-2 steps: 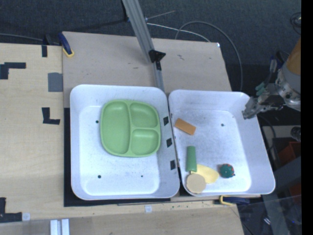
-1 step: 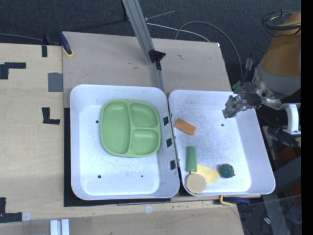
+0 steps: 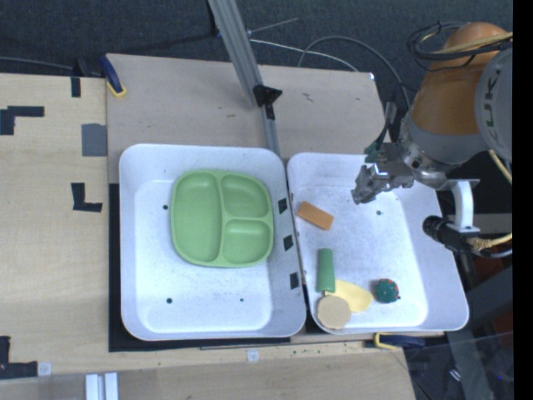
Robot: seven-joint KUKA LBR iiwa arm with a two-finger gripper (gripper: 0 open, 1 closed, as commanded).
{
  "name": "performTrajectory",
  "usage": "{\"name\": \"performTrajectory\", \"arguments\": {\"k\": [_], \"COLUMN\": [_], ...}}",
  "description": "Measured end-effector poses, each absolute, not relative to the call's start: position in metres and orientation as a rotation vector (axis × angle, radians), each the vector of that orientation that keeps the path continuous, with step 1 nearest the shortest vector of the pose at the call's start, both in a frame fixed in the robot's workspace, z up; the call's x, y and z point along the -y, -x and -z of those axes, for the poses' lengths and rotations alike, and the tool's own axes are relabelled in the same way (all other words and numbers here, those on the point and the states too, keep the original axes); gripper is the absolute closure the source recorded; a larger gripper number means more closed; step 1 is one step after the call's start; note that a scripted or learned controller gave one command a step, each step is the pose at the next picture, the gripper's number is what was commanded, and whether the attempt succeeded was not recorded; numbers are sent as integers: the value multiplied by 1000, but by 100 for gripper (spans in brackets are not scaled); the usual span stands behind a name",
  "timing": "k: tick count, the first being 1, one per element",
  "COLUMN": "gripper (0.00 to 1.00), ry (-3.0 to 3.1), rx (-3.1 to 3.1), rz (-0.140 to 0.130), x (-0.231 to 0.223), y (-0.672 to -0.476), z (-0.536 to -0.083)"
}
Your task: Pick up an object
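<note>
Jaws: fingers too dark and small to tell how far apart they are standing; nothing is showing between them.
Gripper (image 3: 365,192): hovering over the upper part of the right shallow white plastic bin (image 3: 433,248).
Orange rectangular block (image 3: 315,215): lying just left of and below the jaws.
Green cylinder (image 3: 325,270): sitting further below, touching the pale yellow flat piece (image 3: 353,295).
Tan round disc (image 3: 335,311): resting beside it.
Small green-and-red ball (image 3: 385,290): lying well below the jaws.
Green divided plate (image 3: 222,217): sitting well left, in the left white bin (image 3: 141,298).
</note>
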State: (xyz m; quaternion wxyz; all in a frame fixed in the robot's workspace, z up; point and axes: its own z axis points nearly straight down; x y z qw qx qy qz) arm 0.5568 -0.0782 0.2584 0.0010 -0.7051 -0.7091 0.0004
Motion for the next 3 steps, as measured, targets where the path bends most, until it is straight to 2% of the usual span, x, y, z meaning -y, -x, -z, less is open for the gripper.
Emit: {"name": "performTrajectory", "arguments": {"k": [1, 2, 3], "gripper": [100, 100, 100], "ry": [2213, 2212, 2213], "rx": [2227, 2228, 2226], "rz": [-1, -2, -4], "x": [34, -22, -71], "y": [-568, -568, -578], "z": [-256, -254, -233]}}
